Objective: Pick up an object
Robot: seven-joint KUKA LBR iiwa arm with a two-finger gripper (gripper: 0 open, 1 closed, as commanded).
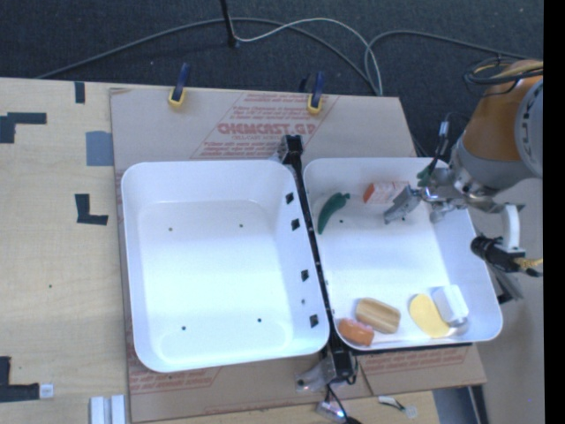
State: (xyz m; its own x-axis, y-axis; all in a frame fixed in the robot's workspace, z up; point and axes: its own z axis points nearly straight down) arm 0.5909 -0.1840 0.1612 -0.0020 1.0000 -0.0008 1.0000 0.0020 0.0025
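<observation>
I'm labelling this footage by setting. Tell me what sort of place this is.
Most likely a robotics lab bench set up for grasping trials. Two shallow white bins sit side by side on cardboard clamped to the bench, a grey and orange robot arm reaches in, and toy food such as a green pepper lies in the right bin.

light: bright, even | shadows: soft | focus: slightly soft | glare: none

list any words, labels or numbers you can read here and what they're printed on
"CHEMCAST G.P": large red print on the brown cardboard sheet under the two white bins; the last letters are partly hidden by the black clip.
Smaller red lines above and below it on the same sheet: too blurred to read.
Small red and white packet in the right bin: any print is too small to read.
</observation>
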